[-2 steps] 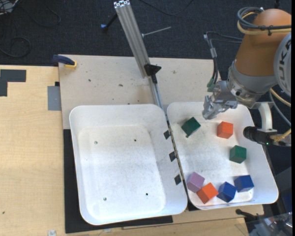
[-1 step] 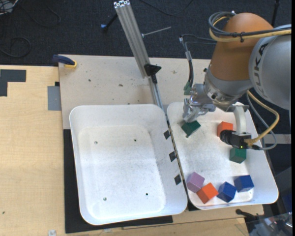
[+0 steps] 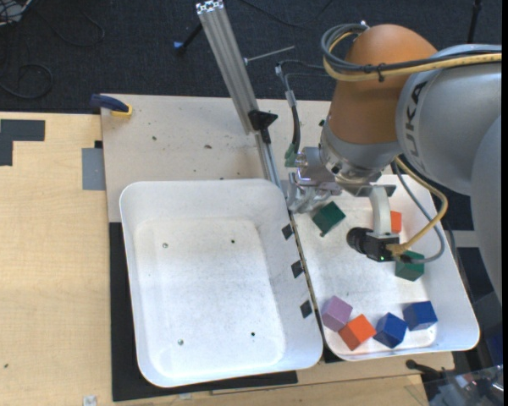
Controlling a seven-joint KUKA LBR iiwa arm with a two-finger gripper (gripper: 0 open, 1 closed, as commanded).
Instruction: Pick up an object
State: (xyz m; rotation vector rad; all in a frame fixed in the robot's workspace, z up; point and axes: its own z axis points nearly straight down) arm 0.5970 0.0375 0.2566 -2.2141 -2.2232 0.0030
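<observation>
Your tool (image 3: 309,194) hangs over the right bin (image 3: 457,332), at its upper left corner, with a dark green block (image 3: 328,218) just beside its tip; you cannot tell whether it grips the block. Confirm contact before lifting, and rise straight. That bin also holds lilac (image 3: 337,312), orange (image 3: 356,331), two blue blocks (image 3: 405,322) and another green block (image 3: 409,267). The left bin (image 3: 152,345) sits alongside.

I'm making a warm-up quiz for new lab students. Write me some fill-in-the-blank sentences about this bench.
1. The purple block touches the ___ block.
2. Every block lies in the ___ bin.
3. The two blue blocks lie near that bin's ___ edge.

Missing words: orange; right; front
</observation>
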